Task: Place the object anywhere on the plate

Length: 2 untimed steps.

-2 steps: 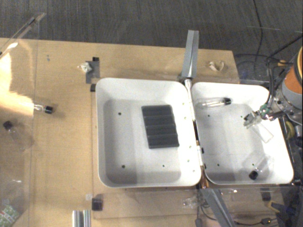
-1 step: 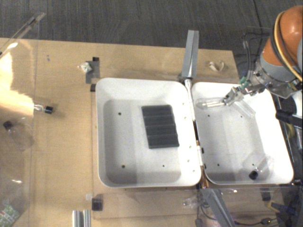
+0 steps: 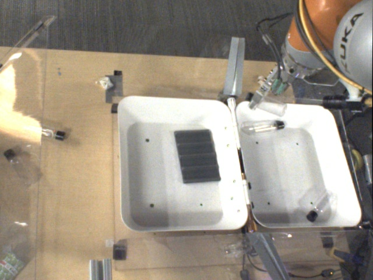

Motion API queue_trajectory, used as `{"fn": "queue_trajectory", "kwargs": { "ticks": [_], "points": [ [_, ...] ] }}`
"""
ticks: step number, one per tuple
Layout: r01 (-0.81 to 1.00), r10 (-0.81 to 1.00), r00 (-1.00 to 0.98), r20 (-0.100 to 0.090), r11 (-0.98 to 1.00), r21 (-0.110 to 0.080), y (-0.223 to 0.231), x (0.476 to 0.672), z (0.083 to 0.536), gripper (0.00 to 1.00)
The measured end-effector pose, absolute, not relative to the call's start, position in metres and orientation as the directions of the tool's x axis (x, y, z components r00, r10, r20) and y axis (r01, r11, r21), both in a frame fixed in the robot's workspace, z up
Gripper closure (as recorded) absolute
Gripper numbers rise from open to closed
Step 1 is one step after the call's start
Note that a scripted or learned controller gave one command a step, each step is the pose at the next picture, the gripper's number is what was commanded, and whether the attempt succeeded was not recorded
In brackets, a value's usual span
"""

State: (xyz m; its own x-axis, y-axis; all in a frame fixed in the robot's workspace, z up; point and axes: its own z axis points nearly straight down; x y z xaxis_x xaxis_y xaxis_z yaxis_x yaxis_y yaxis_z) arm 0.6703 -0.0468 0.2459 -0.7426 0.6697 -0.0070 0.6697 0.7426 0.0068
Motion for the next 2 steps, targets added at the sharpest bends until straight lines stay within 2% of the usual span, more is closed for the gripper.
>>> {"fn": "queue_trajectory", "kwargs": {
  "ticks": [1, 2],
  "points": [
    [0.493, 0.493, -0.87, -0.006, 0.87, 0.005, 0.048, 0.659, 0.186, 1.0],
    [0.791, 0.791, -0.612, -0.003, 0.612, 0.007, 0.095, 0.661, 0.187, 1.0]
  ]
}}
